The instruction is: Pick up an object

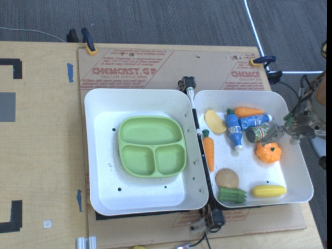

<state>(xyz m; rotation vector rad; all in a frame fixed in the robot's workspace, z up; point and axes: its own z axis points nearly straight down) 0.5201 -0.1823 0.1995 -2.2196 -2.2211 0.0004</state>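
Camera view is showing two white bins sitting side by side on the surface [46, 139]. The left bin [98, 154] is holding a green divided plate [152, 146]. The right bin [296, 160] is carrying the objects: a long carrot [208, 150] lying along its left wall, a pale yellow piece [215, 121], two blue bottles [234, 130] beside a small orange carrot [248, 111], a dark can [258, 134], an orange pumpkin [268, 153], a brown round potato [227, 178], a green vegetable [232, 195] and a yellow corn cob [268, 191]. The gripper [294, 126] is hanging at the bin's right edge, near the can; how the jaws are standing I cannot tell.
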